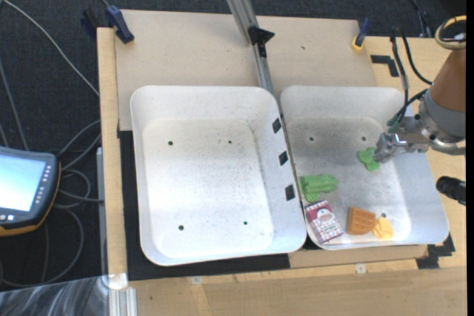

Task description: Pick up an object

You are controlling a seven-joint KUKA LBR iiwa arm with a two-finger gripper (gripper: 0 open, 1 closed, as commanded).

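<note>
Red-patterned packet (pixel 323 223) lies below claw (pixel 382 150) beside small green piece (pixel 367 159).

even bright overhead light, soft faint shadows, mild glare on white bins (pixel 148 103) (slightly soft focus).

the arm (pixel 450 96) runs off the right edge, so most of it is cut away. the gripper (pixel 384 150) covers part of a small green piece (pixel 366 158). the handheld screen (pixel 22 187) is cropped at the left.
</note>
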